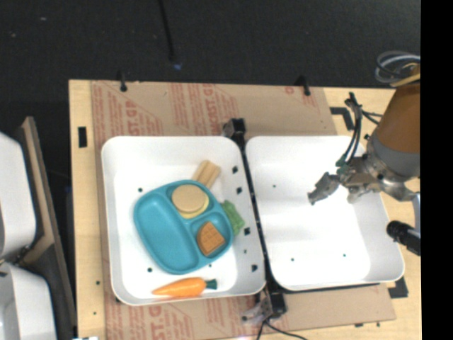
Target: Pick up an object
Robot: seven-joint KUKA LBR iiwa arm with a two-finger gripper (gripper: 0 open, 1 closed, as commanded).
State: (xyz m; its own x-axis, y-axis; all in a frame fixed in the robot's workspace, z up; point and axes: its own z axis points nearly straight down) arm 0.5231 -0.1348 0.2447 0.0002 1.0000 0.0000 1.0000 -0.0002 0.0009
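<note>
- The tool (pixel 333 187) hangs over the right bin (pixel 297 261); I cannot tell how it stands.
- In the left bin (pixel 124 168) lie a blue tray (pixel 163 236), a carrot (pixel 180 287) and a wooden block (pixel 207 172).

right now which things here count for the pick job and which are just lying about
For the job:
tool, over the right bin
carrot
blue tray
round cookie
cracker
wood block
green piece
left bin, holding them all

Lying about:
cardboard sheet
cables
</note>
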